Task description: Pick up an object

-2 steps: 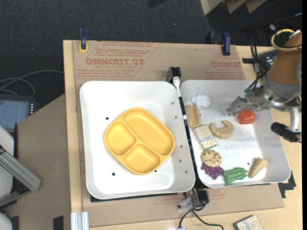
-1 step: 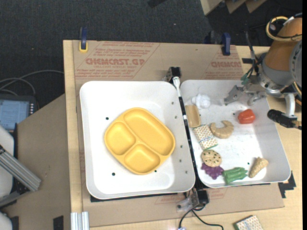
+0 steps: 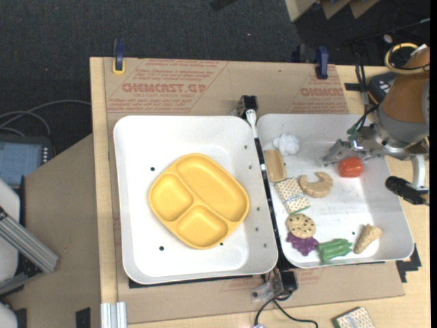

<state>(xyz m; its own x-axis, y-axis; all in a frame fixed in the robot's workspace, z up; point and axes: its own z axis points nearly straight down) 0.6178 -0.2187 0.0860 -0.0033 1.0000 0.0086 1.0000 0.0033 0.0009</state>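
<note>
My gripper (image 3: 347, 154) hangs over the back right part of the right bin (image 3: 390, 251), under the grey arm with the orange band. It looks open, its metal fingers (image 3: 332, 155) spread apart. A red toy tomato (image 3: 351, 167) lies on the bin floor just in front of the fingertips, not clamped between them. A tan croissant (image 3: 315, 183) lies to the left of the tomato. A white lump (image 3: 287, 143) sits at the back left of this bin.
Also in the right bin: a tan bread stick (image 3: 274, 165), a checkered packet (image 3: 292, 194), a cookie (image 3: 300, 224), purple grapes (image 3: 302, 244), a green pepper (image 3: 334, 249) and a cone (image 3: 367, 238). The left bin (image 3: 130, 183) holds a yellow divided plate (image 3: 198, 200).
</note>
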